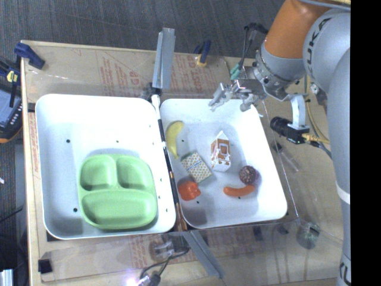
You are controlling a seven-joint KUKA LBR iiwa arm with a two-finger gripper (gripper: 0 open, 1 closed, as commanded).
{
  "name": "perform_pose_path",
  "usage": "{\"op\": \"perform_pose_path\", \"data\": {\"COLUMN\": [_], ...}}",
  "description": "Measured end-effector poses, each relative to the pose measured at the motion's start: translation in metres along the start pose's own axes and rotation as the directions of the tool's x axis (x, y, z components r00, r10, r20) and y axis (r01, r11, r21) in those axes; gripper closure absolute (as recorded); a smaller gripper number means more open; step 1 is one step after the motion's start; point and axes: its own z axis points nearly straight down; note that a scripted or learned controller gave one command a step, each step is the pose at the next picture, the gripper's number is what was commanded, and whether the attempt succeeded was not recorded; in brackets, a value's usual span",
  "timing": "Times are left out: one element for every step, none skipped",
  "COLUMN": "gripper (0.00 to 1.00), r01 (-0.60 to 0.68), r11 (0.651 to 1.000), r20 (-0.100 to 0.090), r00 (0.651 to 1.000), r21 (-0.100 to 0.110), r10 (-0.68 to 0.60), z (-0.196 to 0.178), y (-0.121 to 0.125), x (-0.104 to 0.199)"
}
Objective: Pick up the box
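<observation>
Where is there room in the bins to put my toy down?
Free patches: the left bin above the green tray, and the right bin's far strip near the gripper. Crowded: around the box, banana and tomato.

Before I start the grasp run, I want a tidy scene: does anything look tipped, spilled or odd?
Nothing stands out. The box, banana and other items lie loose in the right bin; the green tray sits flat in the left bin.

No legible text; faint red print on bench board [107,76] unreadable.
</observation>
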Motion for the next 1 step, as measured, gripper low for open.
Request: {"op": "perform_pose_path", "data": {"gripper": [0.00], "r01": [0.080], "r11": [0.997], "r20": [0.001], "r00": [0.997], "r21": [0.002], "r10": [-0.080], "z": [0.1508], "y": [-0.0214], "x": [0.0293]}}
